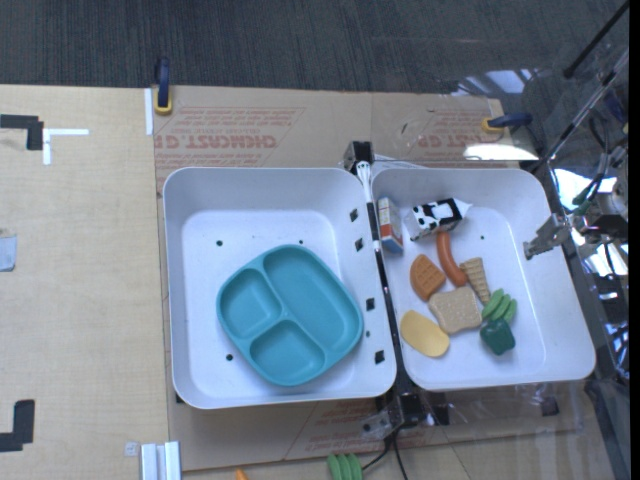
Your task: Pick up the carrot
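Observation:
The right white bin [560, 353] holds a cluster of toy foods. A slim orange-red stick [450, 253], the most carrot-like piece, lies slanted near the bin's middle. It is just below a black-and-white cow toy [437, 216]. Its lower end sits between a rounded orange-brown piece [427, 277] and a tan ridged piece [477, 276]. Nothing covers the stick.
A tan toast slice [457, 310], a yellow piece [425, 334], two green pieces [497, 323] and a small carton [388, 230] share that bin. The left bin [190, 348] holds a teal divided tray [290, 313]. Metal fittings [548, 238] stand at the right bin's far edge.

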